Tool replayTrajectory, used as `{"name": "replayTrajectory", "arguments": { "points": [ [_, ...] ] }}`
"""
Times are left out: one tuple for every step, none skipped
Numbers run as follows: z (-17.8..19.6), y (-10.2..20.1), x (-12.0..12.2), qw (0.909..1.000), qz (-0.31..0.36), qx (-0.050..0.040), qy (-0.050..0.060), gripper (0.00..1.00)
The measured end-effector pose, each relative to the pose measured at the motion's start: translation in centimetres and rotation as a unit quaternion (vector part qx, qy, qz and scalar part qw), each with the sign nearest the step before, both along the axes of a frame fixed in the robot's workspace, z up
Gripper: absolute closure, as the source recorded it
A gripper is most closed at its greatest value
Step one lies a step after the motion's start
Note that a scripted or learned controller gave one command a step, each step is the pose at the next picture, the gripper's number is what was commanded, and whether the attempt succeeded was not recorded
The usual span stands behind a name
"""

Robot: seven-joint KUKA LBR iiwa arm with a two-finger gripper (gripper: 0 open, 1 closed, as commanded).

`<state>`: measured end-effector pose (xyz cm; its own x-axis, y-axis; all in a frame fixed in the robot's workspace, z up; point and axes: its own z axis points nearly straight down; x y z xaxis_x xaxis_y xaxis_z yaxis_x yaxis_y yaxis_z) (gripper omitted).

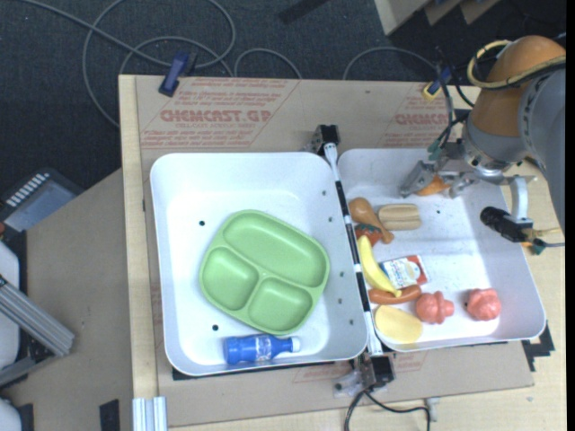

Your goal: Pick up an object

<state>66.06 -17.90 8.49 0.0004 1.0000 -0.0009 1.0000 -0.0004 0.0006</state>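
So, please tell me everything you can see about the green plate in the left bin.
The green plate is a light green tray with rounded corners and three compartments, one large and two smaller. It looks like matte plastic. It lies flat, turned at an angle, on the floor of the left bin, roughly at its middle. Nothing sits in it. A blue bottle lies just in front of it, close but seemingly apart.

Right bin (526, 281) centre free; toys (400, 281) crowd left wall, seemingly.

Robotics lab test bench: grey arm (539, 106) over two white bins (180, 241) of toy food, loose cables (162, 25) on dark carpet, clamps (175, 73) on the board.
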Motion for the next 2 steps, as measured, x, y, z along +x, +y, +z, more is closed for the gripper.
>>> {"name": "replayTrajectory", "arguments": {
  "points": [
    [-0.2, -2.6, 0.4, 1.0000, 0.000, 0.0025, 0.005, 0.00],
    [-0.1, -3.7, 0.6, 0.9999, 0.002, 0.0094, 0.007, 0.00]
  ]
}}
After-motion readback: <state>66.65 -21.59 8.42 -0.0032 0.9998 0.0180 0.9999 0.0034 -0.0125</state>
